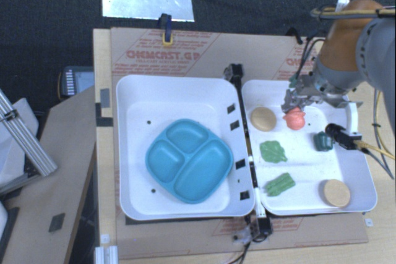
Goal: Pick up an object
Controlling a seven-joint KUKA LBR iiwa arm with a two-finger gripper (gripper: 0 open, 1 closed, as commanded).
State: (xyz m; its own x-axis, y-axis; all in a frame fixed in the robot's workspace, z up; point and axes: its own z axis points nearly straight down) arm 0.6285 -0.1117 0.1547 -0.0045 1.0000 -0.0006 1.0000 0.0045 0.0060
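Item 1. Right bin [365, 195], white, shallow, on the surface [204, 49]. Contents:
- pink-red object [296, 120], near the far edge, directly under the gripper [297, 103];
- tan disc [263, 119], just beside it, toward the bin's left edge;
- green leafy piece [272, 151], mid-bin;
- second green piece [279, 184], near the front-left corner;
- dark teal object [322, 141], toward the right edge;
- tan round [336, 193], front-right corner.

Item 2. Left bin [133, 108], holding a blue divided plate [189, 159].

Item 3. Gripper, low over the pink-red object. The fingers appear to touch or straddle its top; how far apart they stand cannot be told, and no grip is confirmed.

Handling note (judgement): the step in hand is the close on the pink-red object. It looks small and rounded, so it may roll or squirt out. Centre the fingers over its widest part, descend fully before closing, stay off the tan disc, then lift straight up and check that the object rises too.
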